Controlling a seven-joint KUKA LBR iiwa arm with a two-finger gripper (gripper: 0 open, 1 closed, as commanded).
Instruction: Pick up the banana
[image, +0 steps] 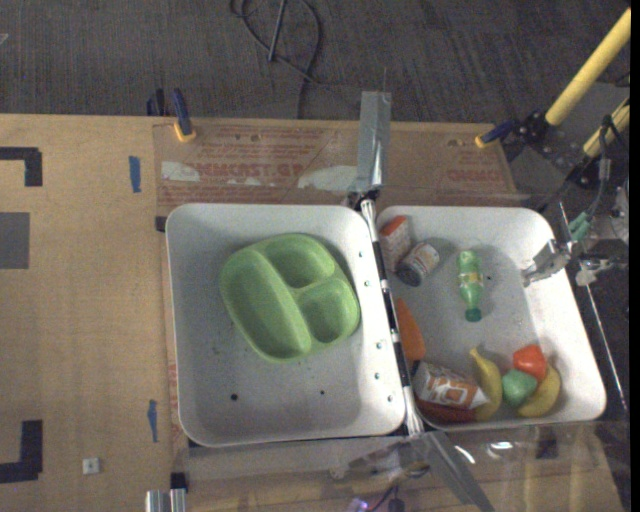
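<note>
Two yellow bananas lie in the near right corner of the right bin. One banana curves beside a juice carton, and the other banana rests against the bin's near right wall. A red pepper and a green fruit sit between them. My gripper is over the bin's right rim, well behind the bananas and apart from every object.
The right bin also holds an orange carrot along its left wall, a green bottle, a tin can and a small white bottle. A green divided plate lies in the left bin.
</note>
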